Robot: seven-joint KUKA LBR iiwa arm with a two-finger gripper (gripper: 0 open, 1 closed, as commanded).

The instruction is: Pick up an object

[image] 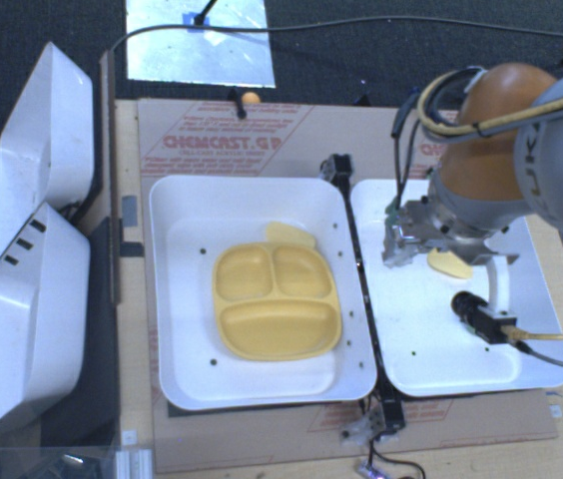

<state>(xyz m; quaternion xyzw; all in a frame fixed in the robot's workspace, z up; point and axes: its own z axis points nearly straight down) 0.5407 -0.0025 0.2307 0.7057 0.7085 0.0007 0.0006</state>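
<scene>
So the big thing on the left is the yellow divided tray [277, 302], 3 compartments, sitting flat in the middle of the left bin [177, 267]. Poking out from under the tray's top edge is a pale yellow flat piece [289, 234], looks thin and smooth.

Right of the tray, across the divider [356, 257] between the 2 bins, the gripper [401, 249] is down low over the right bin [431, 367], near its left wall. Can't tell how wide it's spread or whether it has anything, the wrist hides that part. Just right of it there's a pale yellow flat object [449, 264], half tucked under the arm [491, 158], lying on the bin floor. That's my guess for the target.

What could go wrong: that thing looks thin and flat against the floor, so the tips may just skid over it or push it sideways. Also the gripper seems offset to the left of it, so it could close on nothing.
</scene>
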